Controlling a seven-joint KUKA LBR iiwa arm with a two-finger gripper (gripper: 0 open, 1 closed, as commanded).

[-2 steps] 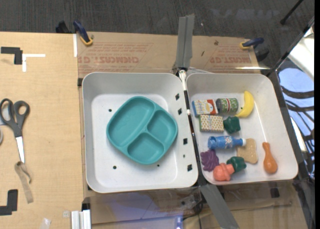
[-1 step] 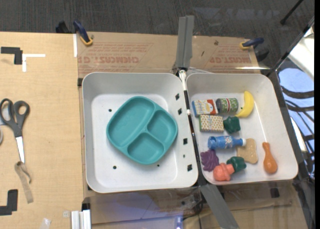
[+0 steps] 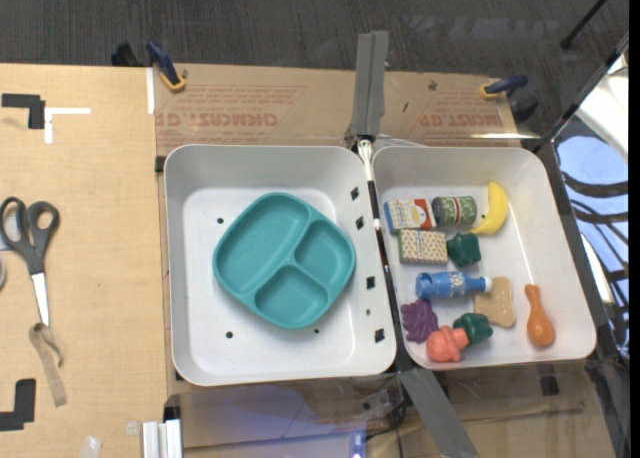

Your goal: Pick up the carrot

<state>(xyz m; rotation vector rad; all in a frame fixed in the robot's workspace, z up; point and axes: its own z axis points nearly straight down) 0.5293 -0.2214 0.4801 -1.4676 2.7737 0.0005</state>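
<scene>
Camera view puts the orange carrot near the right bin's right wall, beside the toast slice, so I'd descend from directly above, fingers straddling its thicker lower end, clear of wall and toast.

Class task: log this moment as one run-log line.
carrot: right bin, near right wall | teal plate: left bin | pick: not started

Orange carrot lying flat near the right bin's right wall, thick end toward the front.
</scene>
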